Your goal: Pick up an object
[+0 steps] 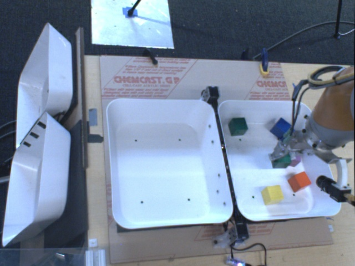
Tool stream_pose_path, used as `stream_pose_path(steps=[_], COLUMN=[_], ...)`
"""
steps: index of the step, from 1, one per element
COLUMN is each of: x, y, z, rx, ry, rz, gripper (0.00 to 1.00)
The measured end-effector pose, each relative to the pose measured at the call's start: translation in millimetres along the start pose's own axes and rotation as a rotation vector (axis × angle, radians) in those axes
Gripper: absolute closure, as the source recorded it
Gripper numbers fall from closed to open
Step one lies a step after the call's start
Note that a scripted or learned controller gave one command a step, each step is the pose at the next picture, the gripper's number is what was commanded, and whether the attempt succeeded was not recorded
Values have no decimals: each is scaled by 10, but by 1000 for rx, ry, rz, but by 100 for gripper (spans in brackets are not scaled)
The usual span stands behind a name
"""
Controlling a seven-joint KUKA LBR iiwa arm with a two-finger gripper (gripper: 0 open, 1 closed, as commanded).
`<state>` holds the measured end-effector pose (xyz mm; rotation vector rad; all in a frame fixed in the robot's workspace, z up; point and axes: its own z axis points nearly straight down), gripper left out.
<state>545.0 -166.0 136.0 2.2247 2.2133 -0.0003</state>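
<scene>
Down at the near edge, a small tangle of cable and a connector (236, 243) sits at the front of the table (166, 71), right where the two bins meet. Just above it in the right bin (244, 204), the yellow block (272, 194) lies near the front wall, and the orange block (299, 181) sits just beside it to the right, tilted on the bin floor. Up from those, the gripper (284, 155) is down inside the right bin, over a dark green piece (281, 160) with something pinkish (295, 160) touching it on the right; the cluster is too small and crowded to tell whether the gripper has clamped anything or is released. The blue block (280, 128) lies just behind the gripper, towards the bin's back wall. The green cube (238, 126) stands well apart, near the back left corner of that bin. The arm (335, 112), orange band showing, comes in over the right rim. The left bin (119, 165) lies alongside, its walls touching the right bin's. Further left, two more white bins (39, 148) lean off the table's edge.
</scene>
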Motion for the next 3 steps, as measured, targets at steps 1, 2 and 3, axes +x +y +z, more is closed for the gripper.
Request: stream_pose_path(steps=[1,2,3], x=[637,1276,2010], y=[-460,-503,-529], z=[432,-543,-509], rx=[-1,-6,2], ry=[1,4,4], rz=[-4,-11,-11], gripper=[100,100,100])
